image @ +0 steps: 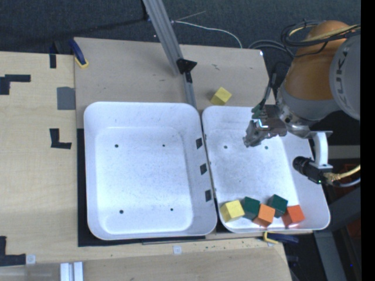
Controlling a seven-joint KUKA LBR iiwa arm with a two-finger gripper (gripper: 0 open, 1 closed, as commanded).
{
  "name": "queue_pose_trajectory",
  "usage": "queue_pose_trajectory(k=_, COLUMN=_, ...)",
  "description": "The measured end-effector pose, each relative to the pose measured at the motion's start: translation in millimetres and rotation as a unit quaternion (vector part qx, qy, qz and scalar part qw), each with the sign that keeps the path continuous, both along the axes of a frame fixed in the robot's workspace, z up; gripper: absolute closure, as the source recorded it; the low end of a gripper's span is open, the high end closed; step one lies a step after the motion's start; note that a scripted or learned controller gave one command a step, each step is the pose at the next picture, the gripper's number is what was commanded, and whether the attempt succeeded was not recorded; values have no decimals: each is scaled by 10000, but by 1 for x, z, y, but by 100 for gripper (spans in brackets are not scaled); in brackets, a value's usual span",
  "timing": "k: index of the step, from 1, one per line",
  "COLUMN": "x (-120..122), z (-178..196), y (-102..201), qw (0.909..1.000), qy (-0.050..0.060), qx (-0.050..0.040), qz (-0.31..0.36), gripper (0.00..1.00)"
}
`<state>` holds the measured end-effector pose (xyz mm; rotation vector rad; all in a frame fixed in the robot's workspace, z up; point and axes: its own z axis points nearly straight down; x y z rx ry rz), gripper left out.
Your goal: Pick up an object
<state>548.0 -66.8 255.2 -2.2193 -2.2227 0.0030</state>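
1. The left bin sits toward the worktop's left side; its floor is bare white with a few dark dots.

2. A grey pole slants down from the worktop's far edge to the seam between the two bins.

3. A lone yellow cube lies on the worktop just beyond the far edge of the right bin, outside both bins.

4. In the right bin, the blocks crowd along the near wall, close to the worktop's near edge: a yellow block, a green block, an orange block, a second green block and a red block. They touch or nearly touch, so singling one out may be awkward.

5. The gripper hangs over the far half of the right bin, well apart from the blocks. The fingers point down, but they are too dark and small here to tell if they are released or clenched. Nothing can be seen between them.

6. Progress, as I judge it: nothing is picked yet. All the blocks rest in the bin or on the worktop. What is left is the whole job: move toward the near wall, descend on one block, close, and lift. The yellow block at the left end of the cluster looks the most open.
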Motion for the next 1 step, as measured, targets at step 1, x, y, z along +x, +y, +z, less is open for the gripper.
queue_pose_trajectory(k=1, x=-50, z=-63, y=33, qw=10000, qy=49, qx=14, qz=-1, gripper=0)
